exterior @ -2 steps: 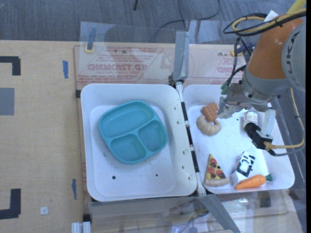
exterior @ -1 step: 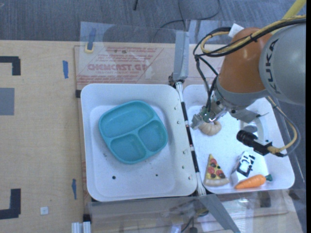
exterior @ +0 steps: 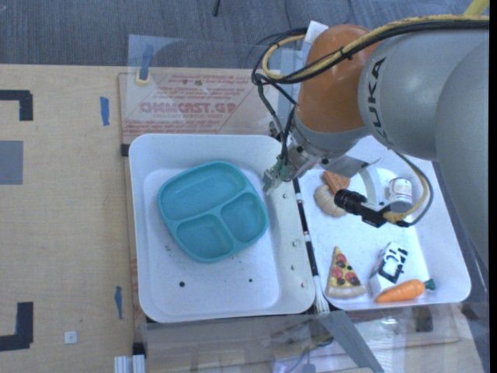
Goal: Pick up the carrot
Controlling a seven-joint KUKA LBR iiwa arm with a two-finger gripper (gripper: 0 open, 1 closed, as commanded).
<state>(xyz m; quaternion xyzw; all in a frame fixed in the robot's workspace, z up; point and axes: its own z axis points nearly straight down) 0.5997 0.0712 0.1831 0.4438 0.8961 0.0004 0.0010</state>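
The end effector hangs over the ridge where the two white bins meet, near their far edges; whether it is open or closed cannot be told from here. The carrot lies in the right bin at its near right corner, well apart from the end effector. Just beside the carrot sit a pizza slice and a black-and-white block. The left bin carries a teal divided plate.
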